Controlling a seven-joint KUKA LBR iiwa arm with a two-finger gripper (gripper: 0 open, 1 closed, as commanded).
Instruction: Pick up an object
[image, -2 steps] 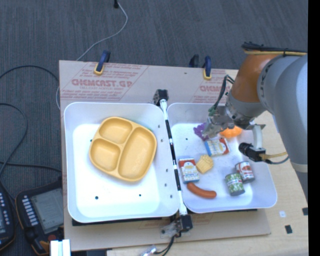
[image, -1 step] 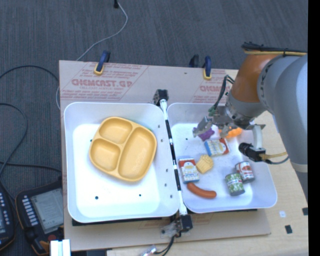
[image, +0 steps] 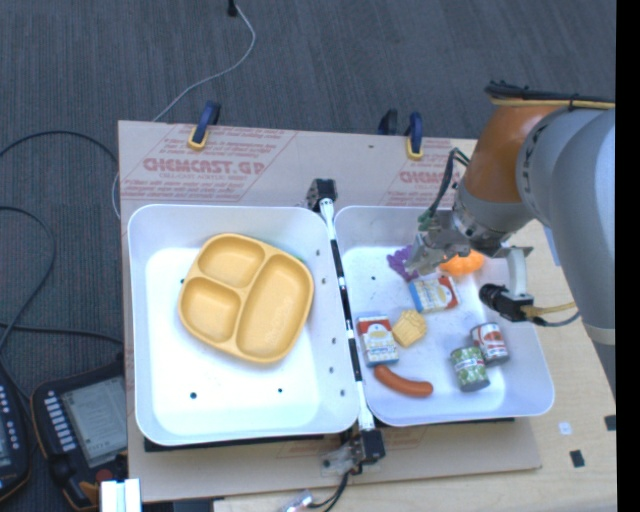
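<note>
The right bin (image: 530, 395) holds several small items. At its far side lie a purple piece (image: 400, 263) and an orange piece (image: 463, 265). Below them are a blue and white packet (image: 432, 294), a tan cracker (image: 408, 327), a red and white carton (image: 377, 339) and a sausage (image: 403, 382). Two small cans (image: 468, 367) (image: 490, 342) stand at the right. My gripper (image: 428, 252) hangs low over the far part of this bin, between the purple and orange pieces and just above the packet. I see nothing held in it.
A yellow divided plate (image: 247, 296) lies in the left bin (image: 150, 400). A black clamp (image: 322, 192) sits on the divider between the bins. The grey arm with its orange band (image: 505, 150) covers the right bin's far right corner.
</note>
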